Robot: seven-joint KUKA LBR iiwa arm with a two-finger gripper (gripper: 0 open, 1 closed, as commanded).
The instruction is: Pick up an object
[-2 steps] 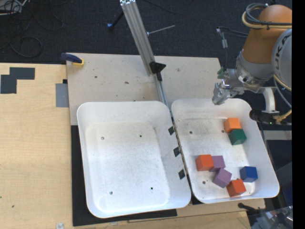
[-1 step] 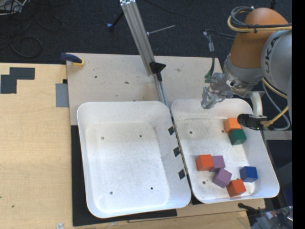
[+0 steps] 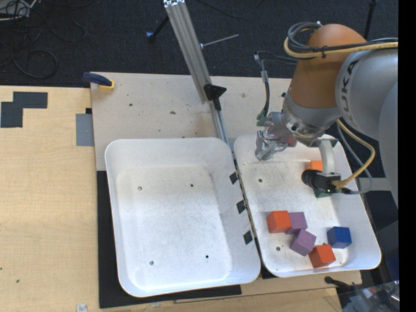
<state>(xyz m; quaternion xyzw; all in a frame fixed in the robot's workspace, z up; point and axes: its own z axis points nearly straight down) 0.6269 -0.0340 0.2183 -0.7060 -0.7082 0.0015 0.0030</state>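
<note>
Camera view shows the gripper point(image 3: 265, 149) over the right bin's point(image 3: 364, 255) far-left corner — whether open or closed, I cannot tell. The blocks — orange block point(image 3: 279, 221) nearest — cluster toward the bin's near edge, well apart from it.

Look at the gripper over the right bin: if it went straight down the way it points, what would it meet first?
Most likely bare bin floor. The gripper hangs over the far corner of the right bin; the blocks lie nearer the camera, though depth is uncertain.
</note>
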